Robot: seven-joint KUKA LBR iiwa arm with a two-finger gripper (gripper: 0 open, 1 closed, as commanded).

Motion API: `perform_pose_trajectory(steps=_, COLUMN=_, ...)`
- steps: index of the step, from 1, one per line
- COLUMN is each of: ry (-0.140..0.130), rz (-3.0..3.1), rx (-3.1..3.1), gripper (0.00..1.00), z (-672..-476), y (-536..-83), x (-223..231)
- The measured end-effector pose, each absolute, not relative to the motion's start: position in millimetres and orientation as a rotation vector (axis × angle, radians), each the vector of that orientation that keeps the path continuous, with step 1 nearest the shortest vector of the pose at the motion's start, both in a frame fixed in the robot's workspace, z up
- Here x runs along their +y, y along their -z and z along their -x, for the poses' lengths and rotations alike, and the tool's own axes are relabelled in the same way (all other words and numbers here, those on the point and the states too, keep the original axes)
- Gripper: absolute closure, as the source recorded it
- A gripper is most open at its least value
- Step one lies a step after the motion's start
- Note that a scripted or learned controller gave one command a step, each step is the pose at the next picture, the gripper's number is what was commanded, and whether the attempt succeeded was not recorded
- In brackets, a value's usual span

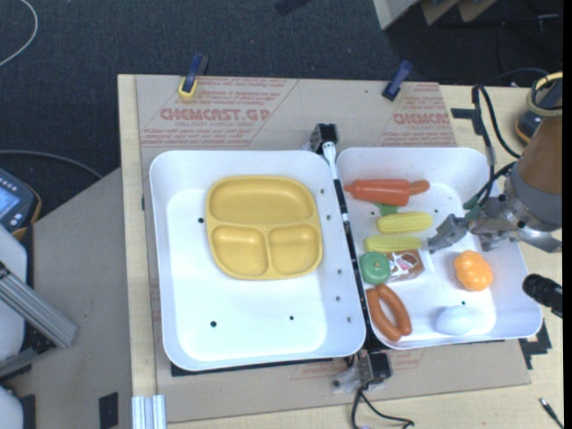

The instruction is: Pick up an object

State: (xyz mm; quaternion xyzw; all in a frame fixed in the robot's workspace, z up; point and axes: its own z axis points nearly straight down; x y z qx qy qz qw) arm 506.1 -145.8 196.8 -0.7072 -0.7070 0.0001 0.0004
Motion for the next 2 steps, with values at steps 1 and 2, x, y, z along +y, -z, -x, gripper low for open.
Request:
perform_pose_trajectory(steps=1, ry=0.017, rz=2.232, rx=-2.231, gripper=0.00, z=-524.9, y=-106.9, x=-113.9)
perform_pose_trajectory(steps=2, ry=0.008, rz=2.223, rx=-2.232, gripper=0.00, z=-549.5, y=-86.0, x=-90.1)
